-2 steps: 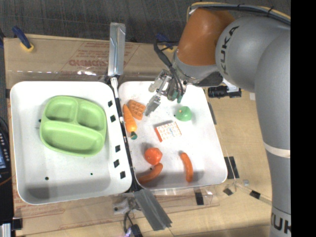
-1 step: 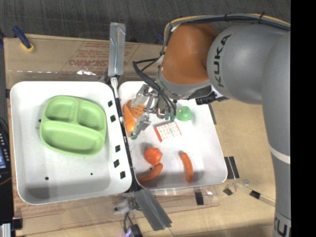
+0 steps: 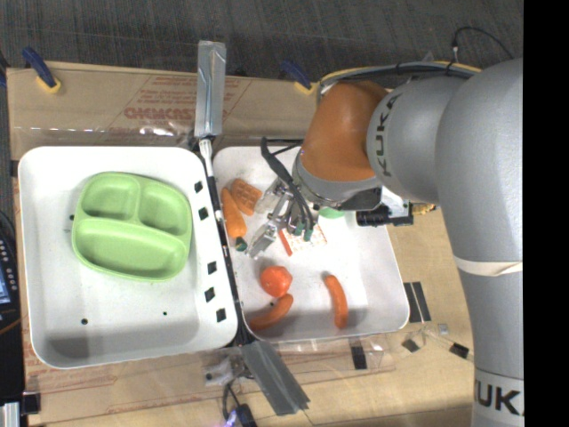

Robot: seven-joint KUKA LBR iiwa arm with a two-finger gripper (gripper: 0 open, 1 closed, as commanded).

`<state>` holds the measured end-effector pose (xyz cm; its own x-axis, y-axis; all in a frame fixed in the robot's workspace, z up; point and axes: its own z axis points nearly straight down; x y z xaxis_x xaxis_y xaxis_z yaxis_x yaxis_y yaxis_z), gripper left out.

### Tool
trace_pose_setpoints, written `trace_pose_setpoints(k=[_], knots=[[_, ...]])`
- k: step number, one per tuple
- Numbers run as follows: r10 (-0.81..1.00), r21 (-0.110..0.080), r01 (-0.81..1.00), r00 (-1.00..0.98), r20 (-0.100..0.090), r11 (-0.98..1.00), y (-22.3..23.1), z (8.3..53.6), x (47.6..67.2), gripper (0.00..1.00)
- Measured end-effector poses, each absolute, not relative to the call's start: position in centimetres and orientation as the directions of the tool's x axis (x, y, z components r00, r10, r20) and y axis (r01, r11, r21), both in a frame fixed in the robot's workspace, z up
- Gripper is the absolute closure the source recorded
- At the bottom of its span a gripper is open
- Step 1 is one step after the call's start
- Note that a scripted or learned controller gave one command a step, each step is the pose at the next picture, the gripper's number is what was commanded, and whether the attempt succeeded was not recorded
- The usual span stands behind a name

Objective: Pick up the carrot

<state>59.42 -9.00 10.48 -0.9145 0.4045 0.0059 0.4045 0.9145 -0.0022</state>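
Arm (image 3: 444, 132) came in from the right, wrist over the far part of the right bin (image 3: 384, 278). Tool (image 3: 274, 229) sat low in that bin, pointing left toward the divider between the bins. Fingers (image 3: 263, 238) were slightly apart with nothing between them.

Carrot (image 3: 234, 216) lay in the right bin against its left wall, long axis running far to near, just left of the tool tip. Close to the fingers but couldn't tell if touching; not gripped.

Other items in the right bin: an orange-brown piece (image 3: 246, 193) just far of the carrot, a round red-orange item (image 3: 276, 280) near of the tool, a sausage-shaped orange item (image 3: 271, 312) at the near-left corner, another one (image 3: 336, 299) to its right. Something green (image 3: 331, 212) showed under the wrist, mostly hidden.

Left bin (image 3: 53, 327) held a green divided plate (image 3: 133, 225), sitting toward its far side, well apart from the tool.

Both bins sat on the table (image 3: 133, 105), side by side.
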Motion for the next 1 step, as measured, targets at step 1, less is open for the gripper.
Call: trace_pose_setpoints(k=[1], knots=[[0.051, -0.001, 0.051, -0.999, -0.004, 0.999, -11.45, 19.18, 63.94, 0.00]])
